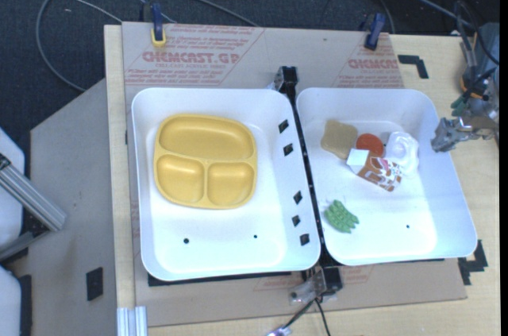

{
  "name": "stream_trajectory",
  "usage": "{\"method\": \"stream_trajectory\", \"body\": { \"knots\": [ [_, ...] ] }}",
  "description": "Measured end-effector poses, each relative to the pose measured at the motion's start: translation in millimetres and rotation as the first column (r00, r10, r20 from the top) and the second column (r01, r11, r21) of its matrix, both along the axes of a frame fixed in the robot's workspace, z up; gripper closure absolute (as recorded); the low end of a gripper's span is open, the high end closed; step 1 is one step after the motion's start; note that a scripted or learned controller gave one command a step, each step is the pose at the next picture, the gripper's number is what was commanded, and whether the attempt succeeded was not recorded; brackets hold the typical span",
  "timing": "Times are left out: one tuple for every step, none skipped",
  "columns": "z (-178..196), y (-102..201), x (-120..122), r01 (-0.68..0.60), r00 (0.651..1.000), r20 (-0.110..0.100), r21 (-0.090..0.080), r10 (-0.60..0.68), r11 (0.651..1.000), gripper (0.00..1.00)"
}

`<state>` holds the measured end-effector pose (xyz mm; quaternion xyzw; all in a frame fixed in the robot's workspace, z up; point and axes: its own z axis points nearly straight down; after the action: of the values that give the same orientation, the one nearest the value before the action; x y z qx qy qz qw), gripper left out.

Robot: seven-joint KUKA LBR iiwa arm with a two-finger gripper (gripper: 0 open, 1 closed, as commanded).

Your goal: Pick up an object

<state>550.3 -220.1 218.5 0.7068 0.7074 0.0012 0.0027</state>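
The right bin (444, 191) holds a small cluster of toy food: a tan bread slice (339, 137), a red round piece (369, 142), a white crumpled item (402, 149), a red-and-white packet (380, 172), and a green leafy piece (342, 216) lying apart toward the front. My gripper (449, 134) hangs at the right bin's right rim, to the right of the cluster and clear of it. Nothing shows between its fingers.
The left bin (151, 223) carries a yellow three-compartment plate (206, 160). A black divider with clips (295, 168) runs between the bins. Blue clamps (157, 22) (374, 29) hold the board at the back. Cables trail over the dark floor behind.
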Motion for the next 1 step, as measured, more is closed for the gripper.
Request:
{"method": "stream_trajectory", "body": {
  "knots": [
    [11.8, 49.6, 17.9, -0.006, 1.0, -0.002, 0.003, 0.006, 1.0, 1.0]
  ]
}}
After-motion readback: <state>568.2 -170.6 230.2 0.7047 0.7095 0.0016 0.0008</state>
